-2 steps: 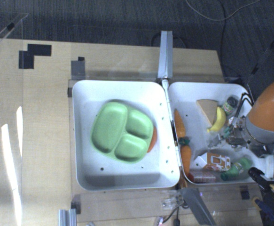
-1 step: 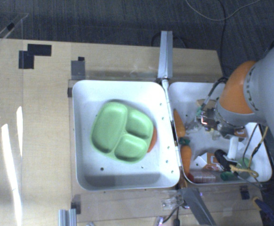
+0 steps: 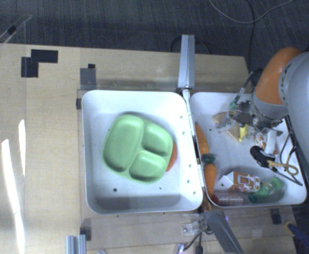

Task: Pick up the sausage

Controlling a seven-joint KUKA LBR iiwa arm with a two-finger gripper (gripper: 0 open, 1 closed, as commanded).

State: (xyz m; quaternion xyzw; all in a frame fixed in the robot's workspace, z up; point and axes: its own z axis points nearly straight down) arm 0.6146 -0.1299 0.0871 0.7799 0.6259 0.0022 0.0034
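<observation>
Left bin (image 3: 90, 157): a shallow white tray with rounded corners. We see one green plate (image 3: 137, 148) in it, smooth and glossy, moulded into three compartments. An orange sliver (image 3: 173, 155) peeks out from under the plate's right edge.

Right bin (image 3: 210, 102): the same white tray, holding a clutter of small items along its left wall and near edge.

Sausage (image 3: 228, 199): one dark reddish-brown, elongated piece lying flat against the right bin's near wall, just below the carton and well apart from the gripper.

Carrots: we count two, both orange and tapered. One carrot (image 3: 201, 136) lies along the left wall. The other carrot (image 3: 210, 178), with a green top, sits nearer the camera.

Carton (image 3: 245, 181): one small printed box, white and orange.

Green item (image 3: 265, 190): one rounded piece beside the carton; we cannot make out what it is.

Gripper (image 3: 238, 121): over the far part of the right bin. We cannot tell whether it is released or clenched.
</observation>
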